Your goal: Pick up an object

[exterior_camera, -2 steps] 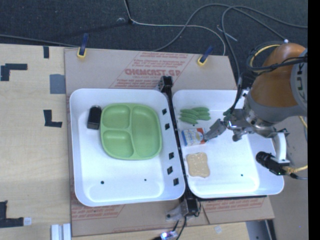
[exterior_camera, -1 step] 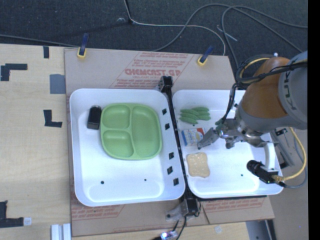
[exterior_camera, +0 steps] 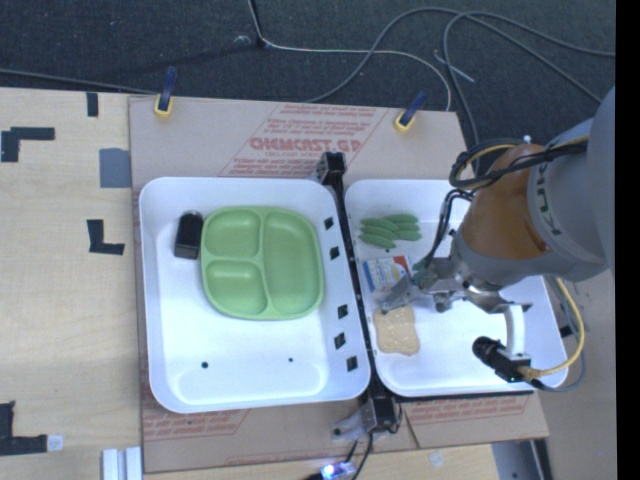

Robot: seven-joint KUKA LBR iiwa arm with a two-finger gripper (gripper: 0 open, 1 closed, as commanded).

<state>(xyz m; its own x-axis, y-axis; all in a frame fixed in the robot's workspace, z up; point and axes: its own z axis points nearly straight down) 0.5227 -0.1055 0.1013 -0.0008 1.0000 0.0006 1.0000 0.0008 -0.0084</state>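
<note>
In the right bin (exterior_camera: 445,366) lie a green pea pod (exterior_camera: 389,230), a small packet printed in white, red and blue (exterior_camera: 385,268), and a tan bread-like slab (exterior_camera: 397,332). My gripper (exterior_camera: 400,293) is low in this bin, reaching in from the right. It sits over the lower edge of the packet and just above the tan slab. The wrist hides part of the packet and the bin floor to the right of it.
The left bin (exterior_camera: 240,368) holds a green divided plate (exterior_camera: 263,263) with a small black block (exterior_camera: 188,235) beside its left edge. A black divider (exterior_camera: 345,298) runs between the bins. Cables (exterior_camera: 520,358) hang off the wrist over the right bin's lower right.
</note>
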